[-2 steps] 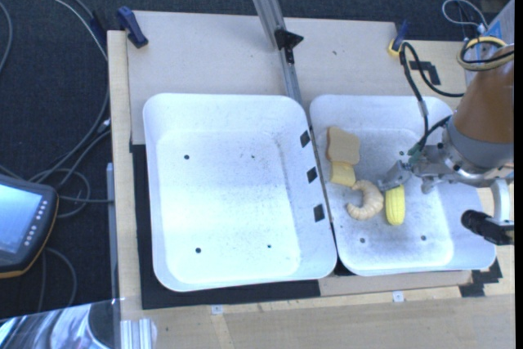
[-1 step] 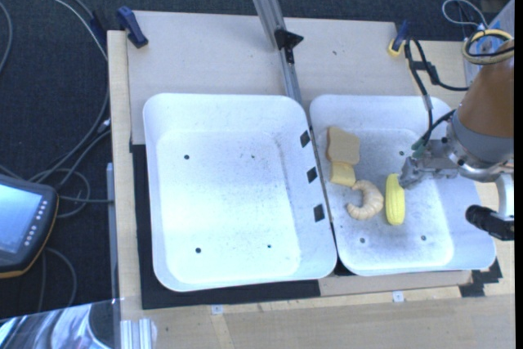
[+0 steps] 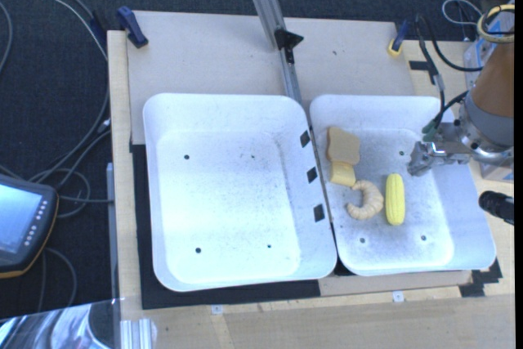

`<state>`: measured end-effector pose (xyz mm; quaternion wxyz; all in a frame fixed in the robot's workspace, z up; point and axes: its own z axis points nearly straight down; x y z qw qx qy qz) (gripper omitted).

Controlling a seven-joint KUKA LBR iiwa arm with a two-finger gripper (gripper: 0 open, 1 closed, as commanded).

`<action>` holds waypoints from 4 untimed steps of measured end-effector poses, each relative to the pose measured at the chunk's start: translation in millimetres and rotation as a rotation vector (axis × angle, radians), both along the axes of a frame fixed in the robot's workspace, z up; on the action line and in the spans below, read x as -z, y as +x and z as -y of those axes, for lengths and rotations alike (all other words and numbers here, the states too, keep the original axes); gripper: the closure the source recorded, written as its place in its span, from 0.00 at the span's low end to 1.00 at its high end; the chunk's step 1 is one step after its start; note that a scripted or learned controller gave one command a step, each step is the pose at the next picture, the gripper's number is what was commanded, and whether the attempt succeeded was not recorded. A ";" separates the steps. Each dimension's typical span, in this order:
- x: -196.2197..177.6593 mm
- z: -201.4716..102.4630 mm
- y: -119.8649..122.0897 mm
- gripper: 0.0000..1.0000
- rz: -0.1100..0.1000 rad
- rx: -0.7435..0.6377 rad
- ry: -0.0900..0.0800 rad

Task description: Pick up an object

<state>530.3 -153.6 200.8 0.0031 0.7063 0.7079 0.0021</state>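
Over the right bin's [image 3: 458, 253] right side hangs the gripper [image 3: 418, 163], carried by the grey arm [image 3: 494, 106] reaching in from the right. Its metal tip points left and down toward the bin floor; nothing lies between the fingers, and how far apart they stand I cannot tell. Just left of and below the tip lies a yellow corn cob [image 3: 395, 199], upright in the view, near the tip without touching it. Beside the cob on its left is a curved tan croissant [image 3: 366, 200], close against it. Farther left, near the bin's left wall, a small yellow block [image 3: 343, 174] sits just under a larger tan block [image 3: 343, 146]; they seem to touch. The left bin [image 3: 225, 188] is alongside, its rim meeting the right bin's, with only small dark marks on its floor.
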 end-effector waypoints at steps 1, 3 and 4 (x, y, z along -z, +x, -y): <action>-64.4 2.8 4.1 1.00 0.002 0.000 -0.001; -71.9 -52.3 7.5 1.00 -0.009 -0.005 0.005; -73.6 -98.7 -0.8 1.00 -0.010 -0.004 0.005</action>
